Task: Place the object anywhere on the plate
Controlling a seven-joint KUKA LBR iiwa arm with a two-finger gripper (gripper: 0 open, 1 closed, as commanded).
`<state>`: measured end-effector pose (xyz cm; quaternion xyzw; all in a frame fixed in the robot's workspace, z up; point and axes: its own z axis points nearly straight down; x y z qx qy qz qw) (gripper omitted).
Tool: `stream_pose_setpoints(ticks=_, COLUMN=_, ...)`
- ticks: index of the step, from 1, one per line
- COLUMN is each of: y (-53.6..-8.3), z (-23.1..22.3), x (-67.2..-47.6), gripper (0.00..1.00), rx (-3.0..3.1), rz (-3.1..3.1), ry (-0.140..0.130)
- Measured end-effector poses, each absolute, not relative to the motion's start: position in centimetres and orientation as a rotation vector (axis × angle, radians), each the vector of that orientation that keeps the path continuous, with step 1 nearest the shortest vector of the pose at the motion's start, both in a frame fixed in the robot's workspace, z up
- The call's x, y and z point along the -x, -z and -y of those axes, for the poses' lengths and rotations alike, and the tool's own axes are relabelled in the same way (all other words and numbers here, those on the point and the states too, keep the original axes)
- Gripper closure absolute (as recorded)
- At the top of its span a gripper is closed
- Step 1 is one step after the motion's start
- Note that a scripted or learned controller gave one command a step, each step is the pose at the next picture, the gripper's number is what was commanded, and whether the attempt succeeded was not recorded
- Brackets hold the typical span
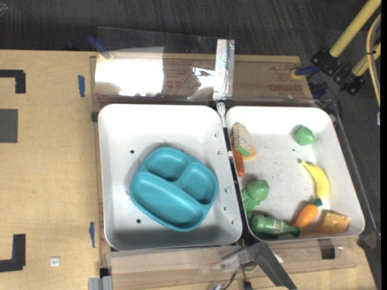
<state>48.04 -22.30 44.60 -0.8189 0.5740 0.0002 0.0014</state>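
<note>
A teal plate (174, 187) with three compartments lies in the left white bin (121, 125), a little below its middle, and nothing rests on it. The right bin (275, 122) holds the toy foods. A corn cob (243, 140) and a thin orange stick (239, 164) lie against its left wall. A green pepper (257, 190) and a green bottle (272, 225) sit at the lower left. A banana (318, 179), a carrot (306, 215) and a tan wedge (334, 222) are at the lower right. A small green piece (304, 135) sits at the upper right.
A ridge (230, 162) divides the two bins. A clear panel with a taped post (224, 68) stands behind them. Brown board (42, 162) spreads to the left. A yellow pole (360, 17) and black clamps are at the top right.
</note>
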Motion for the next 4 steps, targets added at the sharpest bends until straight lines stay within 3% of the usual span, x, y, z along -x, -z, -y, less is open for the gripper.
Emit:
stream_pose_setpoints(ticks=1, y=-48.6, z=20.8, x=-48.7, gripper=1.0, rx=3.052, rz=-0.732, ry=0.008)
stream_pose_setpoints(ticks=3, y=-48.6, z=21.1, x=-50.7, gripper=1.0, rx=2.398, rz=-2.023, ry=0.001)
stream_pose_setpoints(ticks=4, y=-48.6, z=19.8, x=-48.4, gripper=1.0, rx=2.83, rz=-1.356, ry=0.0)
